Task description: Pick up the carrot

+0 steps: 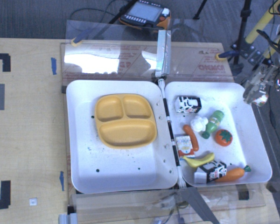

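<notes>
Carrot point(232, 174) is located at the near edge of the right bin point(260, 146), touching a milk carton point(211, 171), is judged light and rigid, best grasped mid-body, while gripper point(256, 93) closure cannot be determined beyond the far rim.

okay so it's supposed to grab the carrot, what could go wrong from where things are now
1. The orange carrot with a green tip lies against the black-and-white carton near the front rim of the right white bin, so the pincer may hit the carton or the rim.
2. The pincer sits at the bin's far right edge, and the red tomato lies roughly between it and the carrot.
</notes>
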`<move>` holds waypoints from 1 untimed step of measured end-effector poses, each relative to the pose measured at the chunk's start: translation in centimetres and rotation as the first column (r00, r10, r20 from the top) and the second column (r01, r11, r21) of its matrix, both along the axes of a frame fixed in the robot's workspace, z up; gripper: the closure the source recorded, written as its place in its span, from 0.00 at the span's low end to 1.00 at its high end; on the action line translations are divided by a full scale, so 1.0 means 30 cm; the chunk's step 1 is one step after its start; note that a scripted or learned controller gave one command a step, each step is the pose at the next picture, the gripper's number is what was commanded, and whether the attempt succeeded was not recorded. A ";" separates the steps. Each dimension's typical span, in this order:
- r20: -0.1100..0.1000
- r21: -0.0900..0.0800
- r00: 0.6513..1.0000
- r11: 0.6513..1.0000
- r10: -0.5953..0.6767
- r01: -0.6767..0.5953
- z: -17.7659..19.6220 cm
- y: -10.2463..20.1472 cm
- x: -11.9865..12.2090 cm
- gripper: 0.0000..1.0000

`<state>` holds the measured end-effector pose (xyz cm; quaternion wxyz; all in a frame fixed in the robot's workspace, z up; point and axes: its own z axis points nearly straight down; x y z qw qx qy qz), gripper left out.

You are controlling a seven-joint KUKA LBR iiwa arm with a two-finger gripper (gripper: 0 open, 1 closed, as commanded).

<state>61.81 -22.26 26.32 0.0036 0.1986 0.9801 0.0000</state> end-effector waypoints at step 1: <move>-0.009 0.002 0.987 0.987 -0.159 0.159 0.037 0.089 -0.072 1.00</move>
